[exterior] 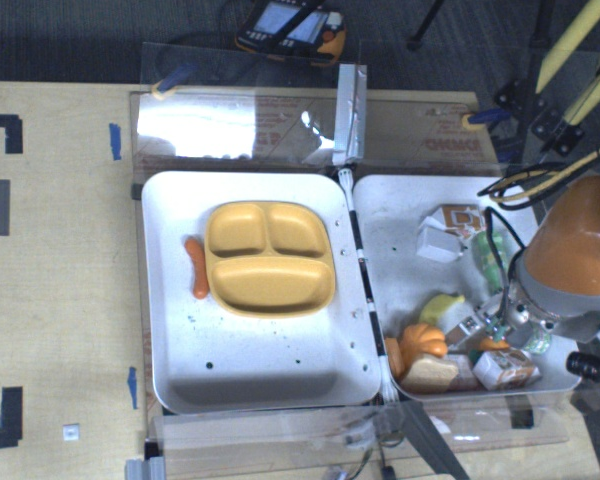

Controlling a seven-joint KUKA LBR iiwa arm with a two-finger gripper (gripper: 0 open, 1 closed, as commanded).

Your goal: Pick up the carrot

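My gripper [485, 333] is low in the right bin [400, 218], down among the clutter near its front edge. A small orange piece [496, 345], possibly the carrot, shows right at the gripper's tip, partly hidden by it. I cannot tell whether it is held. In the left bin [170, 348], a slim orange-red stick [197, 268] lies flat against the left side of a yellow divided plate [270, 258], far from the gripper.
Around the gripper lie an orange pumpkin-like toy [422, 342], a bread piece [432, 373], a yellow-green item [440, 308], a green bottle [490, 258], a white carton [450, 230] and a small packet [508, 370]. A divider wall [358, 268] separates the bins.
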